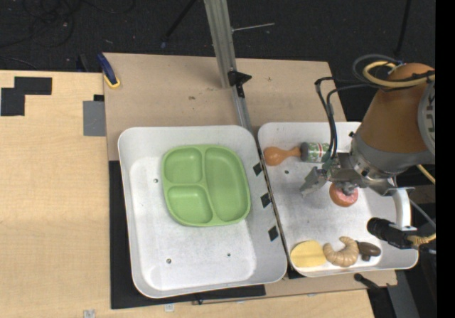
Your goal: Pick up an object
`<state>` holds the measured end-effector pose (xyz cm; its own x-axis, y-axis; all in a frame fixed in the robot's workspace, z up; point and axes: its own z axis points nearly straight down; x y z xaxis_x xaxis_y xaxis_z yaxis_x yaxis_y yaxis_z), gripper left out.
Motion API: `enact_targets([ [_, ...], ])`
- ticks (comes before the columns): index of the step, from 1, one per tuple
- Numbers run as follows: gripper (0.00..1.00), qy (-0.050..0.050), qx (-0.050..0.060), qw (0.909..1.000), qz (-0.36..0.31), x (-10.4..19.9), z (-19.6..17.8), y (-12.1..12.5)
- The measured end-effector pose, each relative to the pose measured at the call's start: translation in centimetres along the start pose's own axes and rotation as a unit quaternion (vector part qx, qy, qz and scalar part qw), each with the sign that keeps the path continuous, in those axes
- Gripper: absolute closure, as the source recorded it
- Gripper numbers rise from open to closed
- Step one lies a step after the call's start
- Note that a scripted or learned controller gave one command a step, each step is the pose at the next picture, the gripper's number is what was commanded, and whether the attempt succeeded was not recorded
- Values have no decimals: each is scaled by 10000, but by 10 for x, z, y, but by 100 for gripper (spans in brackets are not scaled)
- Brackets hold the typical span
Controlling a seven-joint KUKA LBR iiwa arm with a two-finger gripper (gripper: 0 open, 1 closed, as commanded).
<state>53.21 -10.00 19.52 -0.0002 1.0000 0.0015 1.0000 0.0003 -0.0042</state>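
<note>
**Inspector:** Pink round piece (346, 198)?
**Onlooker:** Right bin (298, 218), middle, just beside the end effector (323, 180). Whether that is open or closed, I cannot tell.
**Inspector:** Neighbours?
**Onlooker:** Yellow disc (307, 255) and tan curled piece (343, 252) at the near edge. Green divided plate (206, 186) sits in the left bin (192, 261).

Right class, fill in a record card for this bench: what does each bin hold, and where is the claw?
left bin: one green divided plate
right bin, far side: orange-headed item, lying flat
right bin, middle: pink round object
right bin, near edge: yellow piece beside a tan curled piece
claw: over the right bin, right by the pink round object
</note>
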Motion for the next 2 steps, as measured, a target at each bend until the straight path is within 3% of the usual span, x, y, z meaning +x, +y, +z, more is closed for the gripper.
enact_targets([
  [2,0,3,1,10000,-1,4,100,-9],
])
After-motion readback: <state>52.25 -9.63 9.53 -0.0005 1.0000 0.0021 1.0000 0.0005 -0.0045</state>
